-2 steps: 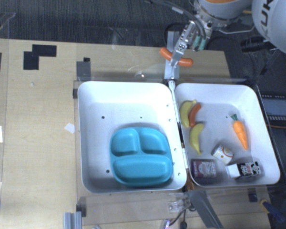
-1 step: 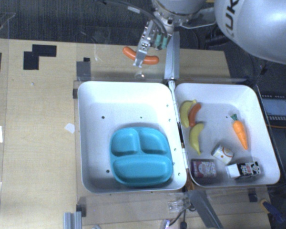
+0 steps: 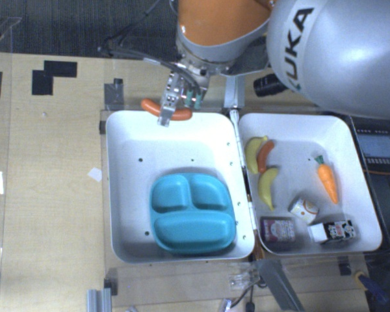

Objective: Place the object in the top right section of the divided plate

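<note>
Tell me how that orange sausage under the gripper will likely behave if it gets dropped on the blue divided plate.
The sausage looks round and slim, so it would probably roll until a ridge of the divided plate stops it. Its smooth, toy-like skin suggests it is light and somewhat slippery. It lies crosswise under the gripper at the left bin's far rim, so a nudge could roll it off.

This is a robotics lab, not a home or kitchen. A big grey KUKA arm (image 3: pixel 325 38) with an orange band looms in from two o'clock over a pale wooden bench (image 3: pixel 45 194). Two white bins (image 3: pixel 120 174) sit side by side in metal brackets, with loose cables (image 3: pixel 127 44) trailing at twelve o'clock against dark carpet. Black marker shapes (image 3: pixel 52 77) are stuck on the bench at ten o'clock. The food in the bin at three o'clock is toy plastic (image 3: pixel 268 186).
</note>
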Controlling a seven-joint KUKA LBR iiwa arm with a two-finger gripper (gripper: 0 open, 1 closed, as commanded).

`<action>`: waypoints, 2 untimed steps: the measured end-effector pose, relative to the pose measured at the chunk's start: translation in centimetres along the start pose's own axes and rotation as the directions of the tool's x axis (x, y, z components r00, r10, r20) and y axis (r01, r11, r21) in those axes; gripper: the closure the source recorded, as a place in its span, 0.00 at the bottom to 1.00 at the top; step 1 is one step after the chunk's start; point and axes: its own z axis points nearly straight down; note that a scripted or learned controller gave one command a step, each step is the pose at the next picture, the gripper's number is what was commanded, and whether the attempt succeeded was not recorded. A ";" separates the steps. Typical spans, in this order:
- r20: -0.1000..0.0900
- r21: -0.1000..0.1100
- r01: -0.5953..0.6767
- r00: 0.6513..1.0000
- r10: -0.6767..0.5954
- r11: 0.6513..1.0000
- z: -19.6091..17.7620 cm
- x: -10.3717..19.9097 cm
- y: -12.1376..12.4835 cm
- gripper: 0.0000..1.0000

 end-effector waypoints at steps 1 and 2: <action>0.005 -0.001 0.295 0.955 -0.295 0.955 -7.0 -6.6 0.6 1.00; 0.000 0.000 0.339 0.941 -0.339 0.941 8.5 -2.9 1.7 1.00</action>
